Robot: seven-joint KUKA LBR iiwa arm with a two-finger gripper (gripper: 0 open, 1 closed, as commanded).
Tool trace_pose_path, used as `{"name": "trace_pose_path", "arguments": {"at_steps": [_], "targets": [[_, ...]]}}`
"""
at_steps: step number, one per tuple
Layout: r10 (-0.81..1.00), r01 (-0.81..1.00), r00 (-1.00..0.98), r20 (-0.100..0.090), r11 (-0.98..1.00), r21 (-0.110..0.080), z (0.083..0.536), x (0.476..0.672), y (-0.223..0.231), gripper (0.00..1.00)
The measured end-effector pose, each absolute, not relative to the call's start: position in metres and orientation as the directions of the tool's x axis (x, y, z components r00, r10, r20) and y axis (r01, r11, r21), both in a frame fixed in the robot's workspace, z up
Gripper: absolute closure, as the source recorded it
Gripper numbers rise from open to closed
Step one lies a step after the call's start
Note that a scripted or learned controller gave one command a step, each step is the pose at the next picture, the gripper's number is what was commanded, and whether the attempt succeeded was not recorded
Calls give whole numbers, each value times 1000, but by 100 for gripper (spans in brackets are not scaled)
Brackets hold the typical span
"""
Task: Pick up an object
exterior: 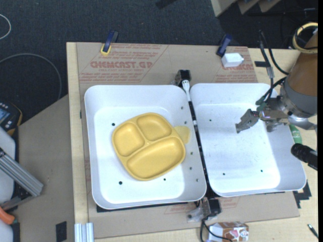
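A yellow divided plate point(147, 145) with three compartments lies flat in the left white bin point(96, 110), about in its middle. A pale yellow piece point(183, 133) sticks out from under the plate's right rim. My gripper point(260, 122) hangs over the right white bin point(242, 175), near its upper right part, well to the right of the plate. Its fingers point(247, 121) stand open with nothing between them. The grey arm with the orange band point(305, 77) comes in from the right.
The two bins sit side by side on a cardboard sheet point(151, 59), joined by a black divider strip point(194, 130). A white block point(232, 60) and blue clips point(108, 42) lie at the back edge. Cables and a green-labelled object point(295, 132) crowd the right side.
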State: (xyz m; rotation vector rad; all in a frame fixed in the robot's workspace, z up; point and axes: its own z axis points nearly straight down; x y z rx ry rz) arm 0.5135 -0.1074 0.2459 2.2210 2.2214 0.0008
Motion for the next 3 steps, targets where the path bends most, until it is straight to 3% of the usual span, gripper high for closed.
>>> {"name": "trace_pose_path", "arguments": {"at_steps": [1, 2, 3], "targets": [[1000, 1000, -5, 0, 5, 4, 320, 487, -38, 0], [1000, 1000, -1, -1, 1, 3, 327, 488, -40, 100], [1000, 1000, -8, 2, 8, 5, 364, 479, 39, 100]]}}
